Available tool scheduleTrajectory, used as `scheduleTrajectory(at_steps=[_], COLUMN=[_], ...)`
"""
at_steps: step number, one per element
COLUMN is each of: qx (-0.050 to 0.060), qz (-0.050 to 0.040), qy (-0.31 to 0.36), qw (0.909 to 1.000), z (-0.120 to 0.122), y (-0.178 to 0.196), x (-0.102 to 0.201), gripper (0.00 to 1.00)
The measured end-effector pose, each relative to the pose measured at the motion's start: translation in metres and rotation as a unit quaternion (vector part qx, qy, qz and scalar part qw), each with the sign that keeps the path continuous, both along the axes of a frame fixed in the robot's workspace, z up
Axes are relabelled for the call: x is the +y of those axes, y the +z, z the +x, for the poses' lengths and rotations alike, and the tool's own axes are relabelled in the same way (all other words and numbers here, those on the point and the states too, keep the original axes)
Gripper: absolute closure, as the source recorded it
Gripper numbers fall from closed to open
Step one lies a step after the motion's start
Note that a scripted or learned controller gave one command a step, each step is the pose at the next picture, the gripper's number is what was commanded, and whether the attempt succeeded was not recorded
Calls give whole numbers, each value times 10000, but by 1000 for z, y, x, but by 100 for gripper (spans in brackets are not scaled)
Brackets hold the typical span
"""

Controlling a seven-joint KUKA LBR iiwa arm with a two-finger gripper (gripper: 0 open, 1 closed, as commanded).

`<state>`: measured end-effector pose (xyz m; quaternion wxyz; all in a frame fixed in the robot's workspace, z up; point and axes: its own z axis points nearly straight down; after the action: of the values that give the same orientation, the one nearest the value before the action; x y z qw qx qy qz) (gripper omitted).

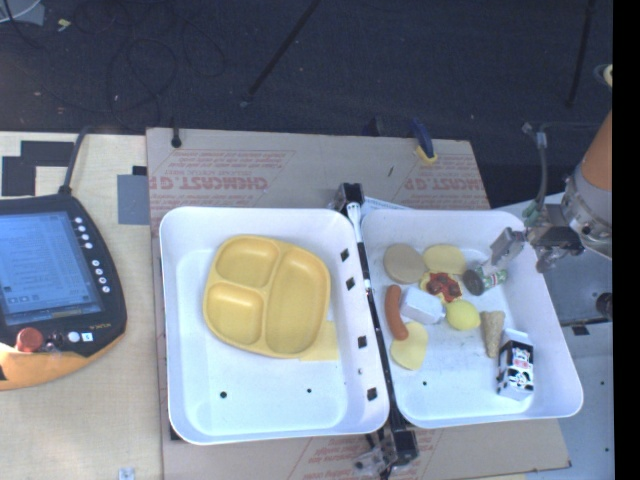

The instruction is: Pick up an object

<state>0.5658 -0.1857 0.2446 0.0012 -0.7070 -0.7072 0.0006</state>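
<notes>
The right bin point(560, 368) holds several toy foods: a tan round bun point(405, 263), a yellow round piece point(444, 258), a red item point(443, 286), a white block point(422, 308), a sausage point(394, 311), a lemon point(462, 315), a yellow slice point(410, 348), a cone point(492, 330) and a black-and-white carton point(516, 366). A small grey object point(474, 281) lies by the red item. My gripper point(525, 251) hovers over the bin's far right corner, open, with nothing between its fingers. Its left finger tip is just up and right of the grey object.
The left bin point(190, 368) holds a yellow divided plate point(268, 293). A black ridge point(362, 298) separates the bins, which rest on cardboard point(260, 168). A control pendant point(50, 273) lies on the bench at far left.
</notes>
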Motion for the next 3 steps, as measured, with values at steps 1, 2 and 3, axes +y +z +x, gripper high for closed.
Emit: scheduleTrajectory(at_steps=[1,2,3], qx=[-61,0,1], qz=[-18,-2,8], qy=[-2,-14,-18], qw=[10000,10000,10000], z=[69,33,-84], y=[-141,-157,-155], x=[27,55,94], gripper=[0,0,0])
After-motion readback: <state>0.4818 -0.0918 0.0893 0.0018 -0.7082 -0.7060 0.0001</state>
